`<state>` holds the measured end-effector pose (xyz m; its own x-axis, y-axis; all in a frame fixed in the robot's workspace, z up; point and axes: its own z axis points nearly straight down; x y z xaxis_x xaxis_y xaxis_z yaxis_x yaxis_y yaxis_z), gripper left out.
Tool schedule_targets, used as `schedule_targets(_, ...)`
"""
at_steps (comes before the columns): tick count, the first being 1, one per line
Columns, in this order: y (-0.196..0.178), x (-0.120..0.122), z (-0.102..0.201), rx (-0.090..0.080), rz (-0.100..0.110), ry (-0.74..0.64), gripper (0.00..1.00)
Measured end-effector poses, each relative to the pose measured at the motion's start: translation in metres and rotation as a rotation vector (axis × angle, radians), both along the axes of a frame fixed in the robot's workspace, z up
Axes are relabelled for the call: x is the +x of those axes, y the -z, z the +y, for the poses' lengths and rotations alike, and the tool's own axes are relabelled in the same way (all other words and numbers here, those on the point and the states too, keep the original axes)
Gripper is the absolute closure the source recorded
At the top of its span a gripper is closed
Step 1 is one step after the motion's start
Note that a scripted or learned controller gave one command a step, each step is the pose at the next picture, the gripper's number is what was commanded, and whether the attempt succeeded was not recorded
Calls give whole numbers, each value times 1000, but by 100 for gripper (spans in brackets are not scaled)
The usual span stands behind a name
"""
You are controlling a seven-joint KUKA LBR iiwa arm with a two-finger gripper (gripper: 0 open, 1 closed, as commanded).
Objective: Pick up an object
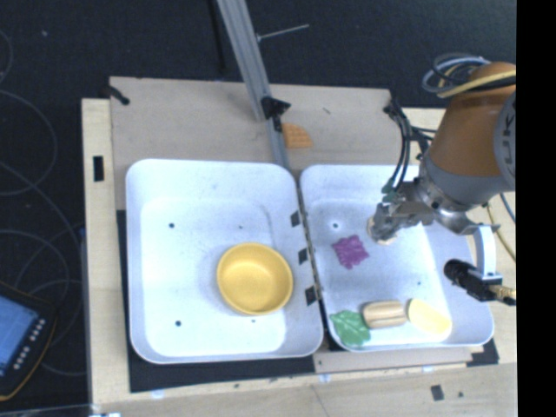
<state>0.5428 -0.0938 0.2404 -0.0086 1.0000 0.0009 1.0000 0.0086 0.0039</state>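
Flanking white bins [139, 233]: pale bench [200, 111], dark floor [87, 33].

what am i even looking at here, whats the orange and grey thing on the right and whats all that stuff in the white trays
You're looking down at a slant from one fixed camera above a bench. The orange and grey thing is a robot arm reaching in from the right; its gripper hangs over the right bin, just beside a purple object. Nothing shows between its fingers. Along that bin's near edge lie a green piece, a tan cylinder and a pale yellow piece. The left bin holds a yellow bowl.
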Motion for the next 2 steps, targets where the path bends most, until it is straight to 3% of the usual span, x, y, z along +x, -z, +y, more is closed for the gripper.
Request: schedule_targets(2,16,59,93,0,2,1,100)
